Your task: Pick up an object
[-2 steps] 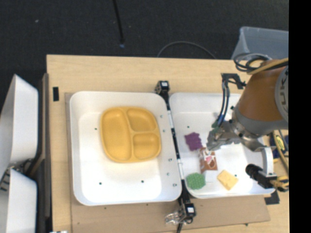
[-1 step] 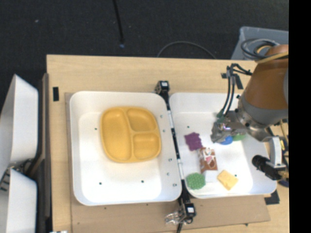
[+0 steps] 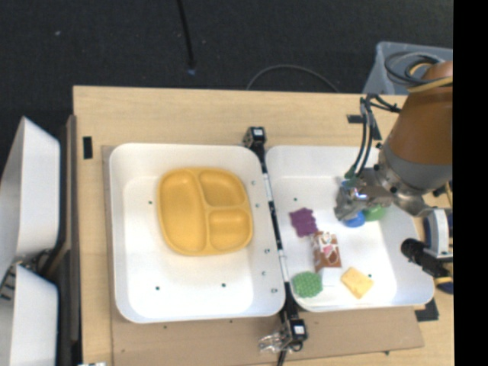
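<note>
Reaches in from the right: grey robot arm with a broad orange band [image 3: 424,124] above the wrist, bent down over the right shallow white bin [image 3: 396,269]. Ends in a metal two-finger gripper [image 3: 351,203], low in that bin's upper right part, directly above a small blue round object [image 3: 352,219]. Cannot tell whether the tool is clenched or released, nor whether anything is grasped; too small and too blurred around the tip.

Just right of the blue piece, touching or nearly touching it: a small green rounded object [image 3: 374,212], partly under the wrist.

Further left in the same bin, apart from the gripper: a small purple crumpled object [image 3: 303,221]. Below it, near the bin's middle: a brown, red and white packet [image 3: 326,252], lying flat. Near the front left corner: a green knobbly ball [image 3: 307,284]. To its right, near the front wall: a yellow wedge-shaped block [image 3: 357,282].

In the left shallow white bin [image 3: 137,284]: a yellow plastic plate with three compartments [image 3: 206,210], flat, near the middle.

Both bins side by side on a light wooden bench [image 3: 191,113], walls meeting along the centre.
</note>
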Robot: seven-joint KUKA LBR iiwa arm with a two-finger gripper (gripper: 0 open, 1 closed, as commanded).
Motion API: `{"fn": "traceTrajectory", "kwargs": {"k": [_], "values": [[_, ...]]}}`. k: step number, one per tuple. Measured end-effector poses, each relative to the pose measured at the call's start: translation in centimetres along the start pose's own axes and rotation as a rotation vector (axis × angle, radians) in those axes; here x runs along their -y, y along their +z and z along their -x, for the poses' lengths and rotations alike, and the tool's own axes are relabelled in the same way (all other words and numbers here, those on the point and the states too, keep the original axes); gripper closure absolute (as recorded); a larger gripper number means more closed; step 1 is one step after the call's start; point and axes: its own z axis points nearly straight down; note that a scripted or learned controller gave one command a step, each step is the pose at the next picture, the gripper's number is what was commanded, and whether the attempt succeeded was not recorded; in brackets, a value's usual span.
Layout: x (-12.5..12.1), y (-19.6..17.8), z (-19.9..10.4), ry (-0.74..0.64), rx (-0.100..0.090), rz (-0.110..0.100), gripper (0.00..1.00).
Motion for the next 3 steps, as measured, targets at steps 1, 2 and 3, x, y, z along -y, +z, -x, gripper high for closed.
{"fn": "traceTrajectory", "kwargs": {"k": [1, 2, 3], "values": [[-1.1, -0.7, -5.3, -0.004, -0.002, -0.001, 1.0], [-1.9, 0.0, -11.5, -0.003, -0.001, -0.002, 1.0], [-3.0, 1.7, -16.4, -0.001, 0.0, -0.004, 1.0]]}}
